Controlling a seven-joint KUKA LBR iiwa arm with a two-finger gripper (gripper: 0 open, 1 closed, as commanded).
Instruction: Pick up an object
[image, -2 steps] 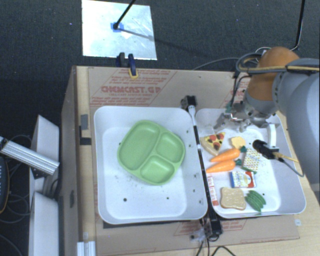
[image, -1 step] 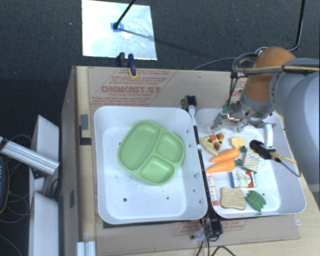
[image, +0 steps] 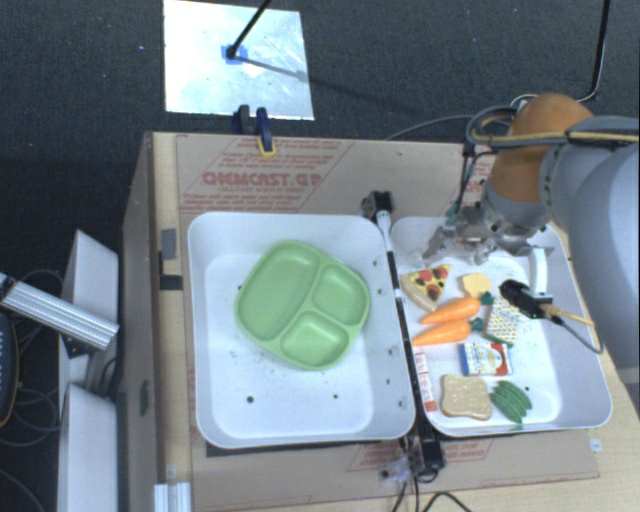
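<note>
We see two bins side by side on the desk (image: 300, 170). The left bin (image: 215, 330) holds a divided plate (image: 303, 303) near its middle. In the right bin (image: 585, 395), the pizza slice (image: 428, 283) lies at the back, two carrots (image: 447, 320) in front of it, and the toast (image: 466, 396) nearest us, with the pea pod (image: 511, 399) just right of it.

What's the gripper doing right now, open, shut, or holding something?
Gripper: over the right bin's far end; open or shut cannot be told, nothing seen held.
</note>
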